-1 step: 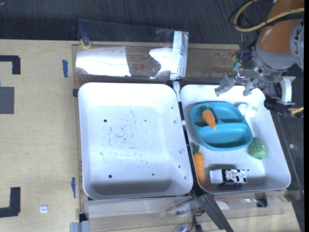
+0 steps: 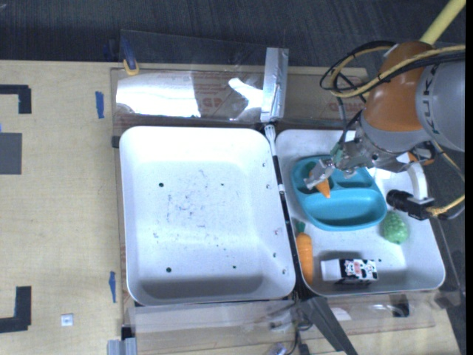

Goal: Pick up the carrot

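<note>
**Currently: carrot beside the blue dish, end effector above it**

From the overhead camera view, the blue dish (image 2: 358, 211), a smooth, glossy oval with a raised rim, sits in the middle of the right bin (image 2: 427, 266). The carrot (image 2: 304, 253) lies just off the dish's lower-left rim, stretched along the bin's left wall. Its green top points toward the dish and its orange, tapered body points away from it. Whether it touches the wall cannot be told.

Just right of the carrot, below the dish, lies a black-and-white box (image 2: 353, 269) on its side. A knobbly green ball (image 2: 395, 228) rests against the dish's right end.

The end effector (image 2: 325, 176) hangs over the dish's upper-left part, under the grey arm (image 2: 399, 106) with its orange band. A small orange piece (image 2: 323, 189) sits right at its tip. How far open the end effector is, and whether it grips that piece, cannot be told.

Between the dish and the box there is only a narrow strip of bin floor, and the carrot is hemmed in by wall, dish and box.

Left of the dish, past the shared wall, the left bin (image 2: 199, 198) shows a broad matte white floor with faint bluish scuffs. Around both bins lies the pale wood-grain tabletop (image 2: 59, 198).
</note>
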Robot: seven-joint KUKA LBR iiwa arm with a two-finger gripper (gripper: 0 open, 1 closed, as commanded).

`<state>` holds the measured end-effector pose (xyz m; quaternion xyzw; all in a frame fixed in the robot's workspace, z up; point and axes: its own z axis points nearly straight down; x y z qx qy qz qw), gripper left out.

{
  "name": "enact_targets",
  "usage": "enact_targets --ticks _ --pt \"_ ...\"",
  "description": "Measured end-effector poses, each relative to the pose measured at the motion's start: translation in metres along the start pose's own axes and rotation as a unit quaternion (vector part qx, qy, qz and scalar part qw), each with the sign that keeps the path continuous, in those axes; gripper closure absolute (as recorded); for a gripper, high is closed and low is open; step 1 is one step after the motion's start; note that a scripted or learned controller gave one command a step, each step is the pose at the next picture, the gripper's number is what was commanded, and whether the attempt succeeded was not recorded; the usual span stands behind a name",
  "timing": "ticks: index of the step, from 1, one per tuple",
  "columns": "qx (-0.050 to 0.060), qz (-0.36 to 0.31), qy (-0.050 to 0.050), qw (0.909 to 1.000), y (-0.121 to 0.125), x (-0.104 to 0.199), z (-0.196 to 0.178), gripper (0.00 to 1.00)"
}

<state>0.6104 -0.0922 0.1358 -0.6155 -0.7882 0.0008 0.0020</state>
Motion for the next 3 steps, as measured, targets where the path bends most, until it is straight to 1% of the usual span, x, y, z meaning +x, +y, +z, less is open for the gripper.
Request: enact_targets --ticks 1,2,3 --pt "-0.012 0.049 -0.003 0.9987 0.002 -0.005 0.040 0.00" --pt "-0.019 0.048 -0.005 0.9987 0.006 -0.005 0.024 1.00" --pt "-0.006 -0.155 -0.003 0.9879 0.037 0.057 -0.085 1.00"
